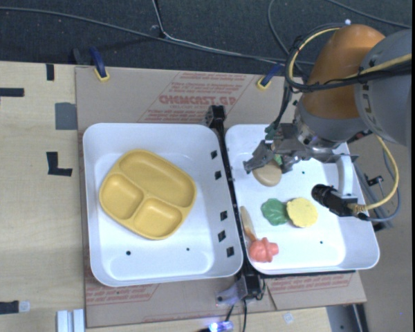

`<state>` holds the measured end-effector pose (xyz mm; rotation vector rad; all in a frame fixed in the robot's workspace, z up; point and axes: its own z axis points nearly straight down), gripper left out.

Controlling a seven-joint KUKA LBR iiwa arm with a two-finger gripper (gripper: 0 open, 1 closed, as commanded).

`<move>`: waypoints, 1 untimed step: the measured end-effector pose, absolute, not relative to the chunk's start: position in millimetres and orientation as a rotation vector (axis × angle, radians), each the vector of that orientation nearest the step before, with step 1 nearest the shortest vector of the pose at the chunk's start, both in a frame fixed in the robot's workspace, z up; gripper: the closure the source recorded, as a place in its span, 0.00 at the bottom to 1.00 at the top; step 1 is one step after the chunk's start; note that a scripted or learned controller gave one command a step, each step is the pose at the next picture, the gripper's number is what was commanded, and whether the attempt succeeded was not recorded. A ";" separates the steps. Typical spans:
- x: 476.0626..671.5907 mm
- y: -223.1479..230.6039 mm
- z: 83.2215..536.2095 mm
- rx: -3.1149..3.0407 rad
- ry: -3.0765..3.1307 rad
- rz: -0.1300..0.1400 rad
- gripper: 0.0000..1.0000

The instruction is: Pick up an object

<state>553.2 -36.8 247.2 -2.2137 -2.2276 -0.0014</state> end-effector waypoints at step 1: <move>578.1 1.4 233.2 -2.215 -2.226 0.002 1.00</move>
